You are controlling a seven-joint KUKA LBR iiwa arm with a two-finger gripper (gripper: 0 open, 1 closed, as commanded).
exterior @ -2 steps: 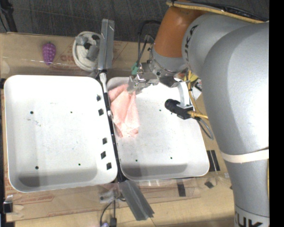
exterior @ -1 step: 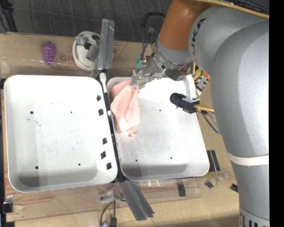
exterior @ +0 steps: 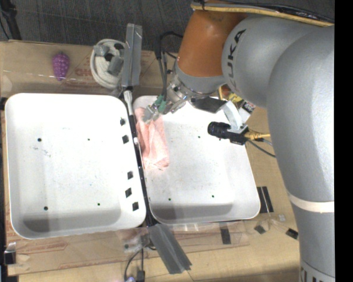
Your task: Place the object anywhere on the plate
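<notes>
A pale pink, flat thing, which may be the plate, lies in the right bin against its left wall. My gripper hangs over the pink thing's far end, at the bin's back left corner, close to it or touching it. The wrist and the arm's orange band hide the area just behind the gripper. I see nothing clearly held in the gripper.
The left bin lies beside the right one, with a black clipped divider between them. On the bench behind the left bin sit a small purple object and a white coil with a grey part. A black cable plug hangs over the right bin.
</notes>
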